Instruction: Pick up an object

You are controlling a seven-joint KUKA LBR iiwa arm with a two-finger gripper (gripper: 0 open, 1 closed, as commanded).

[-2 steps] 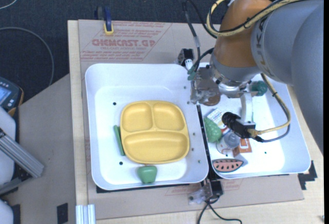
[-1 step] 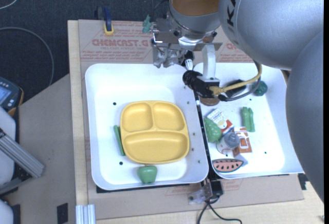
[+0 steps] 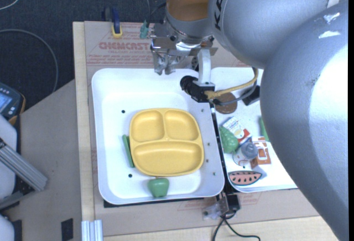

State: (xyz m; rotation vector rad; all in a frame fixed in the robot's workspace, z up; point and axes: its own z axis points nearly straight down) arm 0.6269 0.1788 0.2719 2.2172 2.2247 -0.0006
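Grey arm (image 3: 287, 41) sweeping in from the right, covering much of right bin (image 3: 276, 182). Left bin (image 3: 105, 124) mostly in view. Yellow divided plate (image 3: 166, 141) lying flat in left bin, centre to front. Green strip (image 3: 128, 151) tucked against plate's left edge. Green pepper-like toy (image 3: 158, 187) just in front of plate, near front wall. Right bin: watermelon slice (image 3: 245, 177) at front, green item (image 3: 228, 139), small packets (image 3: 243, 135), brown disc (image 3: 225, 106) near the divide. Gripper (image 3: 164, 67) hovering over back edge of left bin, nothing between fingers; gap narrow.
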